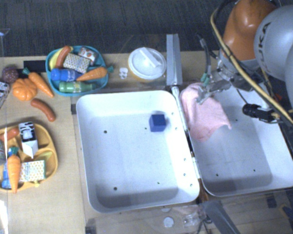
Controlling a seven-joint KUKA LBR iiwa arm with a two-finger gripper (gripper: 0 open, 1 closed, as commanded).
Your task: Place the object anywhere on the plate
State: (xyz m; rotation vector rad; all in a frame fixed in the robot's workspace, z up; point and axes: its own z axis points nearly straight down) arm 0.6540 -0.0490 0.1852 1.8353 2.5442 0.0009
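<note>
Pink cloth (205,115) lies in the right bin (253,173) at its far left corner, its upper edge pinched between the fingers of the gripper (208,88), which is closed on it. Blue cube (157,122) rests alone in the left bin (121,182), well apart. Beyond the bins stand a white lidded container (147,63) and a blue bowl (76,69) of toy food. The arm's wrist (245,18) is partly cut off at the frame's right.
</note>
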